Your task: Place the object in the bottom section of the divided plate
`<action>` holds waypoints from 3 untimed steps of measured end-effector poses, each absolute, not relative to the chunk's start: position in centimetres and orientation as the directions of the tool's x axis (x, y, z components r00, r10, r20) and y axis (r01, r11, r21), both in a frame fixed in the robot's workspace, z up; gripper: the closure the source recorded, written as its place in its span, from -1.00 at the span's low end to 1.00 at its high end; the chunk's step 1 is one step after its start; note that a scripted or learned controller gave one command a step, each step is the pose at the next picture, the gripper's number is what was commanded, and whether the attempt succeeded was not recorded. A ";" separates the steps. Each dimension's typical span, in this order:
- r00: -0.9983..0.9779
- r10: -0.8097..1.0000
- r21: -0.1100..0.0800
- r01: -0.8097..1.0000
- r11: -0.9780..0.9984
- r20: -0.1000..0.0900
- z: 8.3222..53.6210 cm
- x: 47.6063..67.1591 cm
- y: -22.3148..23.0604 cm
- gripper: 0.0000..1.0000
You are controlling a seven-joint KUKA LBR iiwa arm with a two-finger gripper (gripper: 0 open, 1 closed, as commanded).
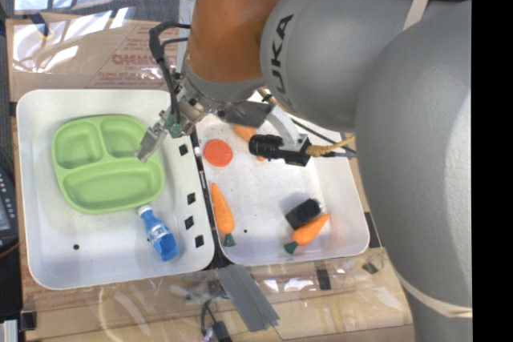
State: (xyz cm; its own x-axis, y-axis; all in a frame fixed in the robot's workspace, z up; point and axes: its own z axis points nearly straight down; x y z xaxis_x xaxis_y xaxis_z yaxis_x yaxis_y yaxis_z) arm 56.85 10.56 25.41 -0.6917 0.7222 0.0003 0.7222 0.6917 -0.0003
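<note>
The green divided plate (107, 163) lies in the left bin (40, 252), with two small sections at the top and one wide section (108, 188) at the bottom. All three sections look bare. My gripper (157, 137) hangs over the plate's right edge, beside the upper right section and close to the wall between the bins. The arm's orange band and grey body cover the area above it. I can make out nothing held at the gripper.
A blue bottle (158, 234) lies in the left bin below the plate. The right bin (353, 204) holds an orange disc (217, 153), a carrot (222, 210), a second carrot (309, 231) and a black block (302, 212).
</note>
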 end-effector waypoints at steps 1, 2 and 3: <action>-0.614 0.789 -0.001 0.789 0.614 -0.001 27.7 59.2 6.6 -1.00; -0.622 0.783 -0.002 0.783 0.622 0.000 28.7 59.2 6.9 1.00; -0.543 0.840 0.002 0.840 0.543 -0.001 38.5 56.2 3.5 1.00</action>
State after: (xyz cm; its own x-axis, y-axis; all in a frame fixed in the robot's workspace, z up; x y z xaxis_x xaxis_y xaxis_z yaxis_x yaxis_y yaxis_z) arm 56.16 3.50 38.53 -0.5433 0.8396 -0.0014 0.8396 0.5433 0.0023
